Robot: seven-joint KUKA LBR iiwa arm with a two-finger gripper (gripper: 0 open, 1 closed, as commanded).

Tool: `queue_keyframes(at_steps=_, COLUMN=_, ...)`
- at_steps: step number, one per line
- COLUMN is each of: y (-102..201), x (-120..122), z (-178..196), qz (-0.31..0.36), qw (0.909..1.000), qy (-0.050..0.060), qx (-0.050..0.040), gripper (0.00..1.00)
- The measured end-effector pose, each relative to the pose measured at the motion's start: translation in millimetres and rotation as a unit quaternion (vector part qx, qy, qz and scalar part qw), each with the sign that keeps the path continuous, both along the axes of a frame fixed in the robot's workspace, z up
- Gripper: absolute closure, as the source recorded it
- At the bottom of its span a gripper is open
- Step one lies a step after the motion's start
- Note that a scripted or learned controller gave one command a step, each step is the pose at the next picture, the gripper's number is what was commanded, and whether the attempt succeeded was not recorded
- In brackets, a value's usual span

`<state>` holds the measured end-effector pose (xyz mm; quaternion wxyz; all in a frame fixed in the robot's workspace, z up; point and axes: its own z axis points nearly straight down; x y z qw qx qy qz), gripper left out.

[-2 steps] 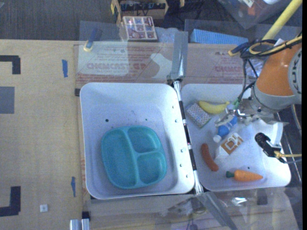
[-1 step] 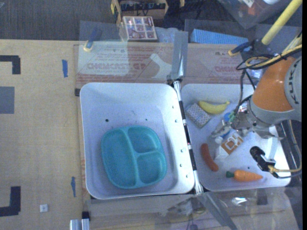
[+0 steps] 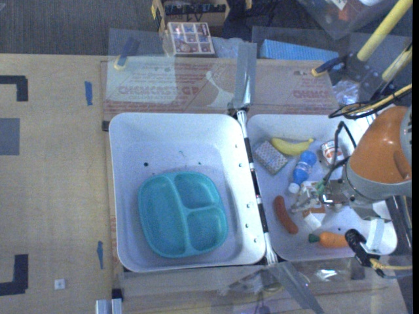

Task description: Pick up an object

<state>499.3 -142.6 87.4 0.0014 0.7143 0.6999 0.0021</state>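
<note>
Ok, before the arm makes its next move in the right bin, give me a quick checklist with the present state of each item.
1. Gripper over the right bin: ok, it hangs low among the objects.
2. Object between the fingers: cannot tell, the fingers are lost in clutter.
3. Targets nearby: ok. The sausage lies to its left, the carrot below it, the blue bottle just above.
4. Banana and grey sponge reachable: ok, both lie apart near the bin's top.
5. Left bin: ok, it holds the teal divided plate, away from the arm.
</note>
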Motion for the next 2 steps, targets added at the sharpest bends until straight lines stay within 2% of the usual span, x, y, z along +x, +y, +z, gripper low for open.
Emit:
queue_keyframes(at_steps=1, y=-2, x=2, z=11, qz=-0.002, qw=1.0000, qy=-0.003, qx=-0.0012, gripper=1.00)
queue_keyframes(at_steps=2, y=59, x=83, z=97, qz=-0.015, qw=0.9999, qy=0.003, qx=-0.0008, gripper=1.00)
